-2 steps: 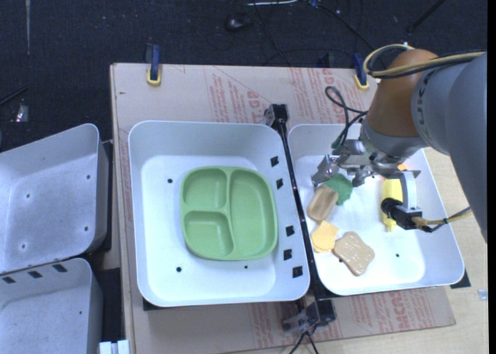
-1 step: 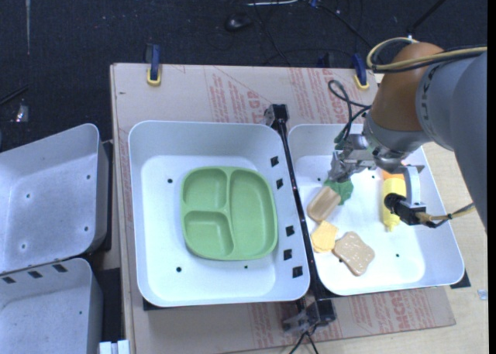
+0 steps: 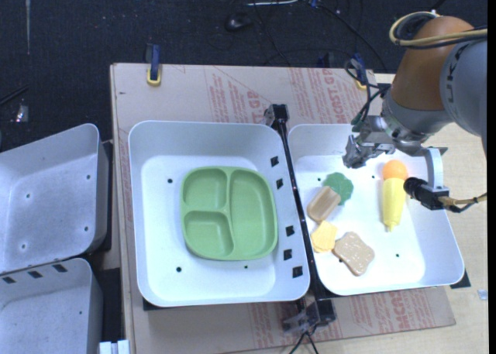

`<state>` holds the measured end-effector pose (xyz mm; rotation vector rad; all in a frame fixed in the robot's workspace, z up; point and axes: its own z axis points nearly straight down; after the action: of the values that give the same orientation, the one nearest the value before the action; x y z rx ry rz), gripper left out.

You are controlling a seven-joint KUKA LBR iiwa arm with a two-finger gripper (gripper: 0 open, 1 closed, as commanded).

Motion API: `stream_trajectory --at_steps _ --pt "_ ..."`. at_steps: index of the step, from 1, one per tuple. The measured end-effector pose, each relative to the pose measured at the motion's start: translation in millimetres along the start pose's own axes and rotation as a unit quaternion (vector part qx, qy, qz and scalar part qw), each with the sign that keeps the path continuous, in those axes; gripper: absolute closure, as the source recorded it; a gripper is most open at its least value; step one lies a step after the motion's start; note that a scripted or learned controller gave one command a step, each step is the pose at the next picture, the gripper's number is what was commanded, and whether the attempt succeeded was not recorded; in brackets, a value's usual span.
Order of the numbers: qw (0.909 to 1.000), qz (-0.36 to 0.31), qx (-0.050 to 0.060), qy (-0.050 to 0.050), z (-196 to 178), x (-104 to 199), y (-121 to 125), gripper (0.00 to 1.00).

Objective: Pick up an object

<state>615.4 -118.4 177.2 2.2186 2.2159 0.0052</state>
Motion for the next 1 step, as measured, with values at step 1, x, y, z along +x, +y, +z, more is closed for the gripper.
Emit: stream_trajectory --at_steps 1 --pt "1.0000 -0.002 0.000 0.000 -48.2 -0.3 1.6 1.00"
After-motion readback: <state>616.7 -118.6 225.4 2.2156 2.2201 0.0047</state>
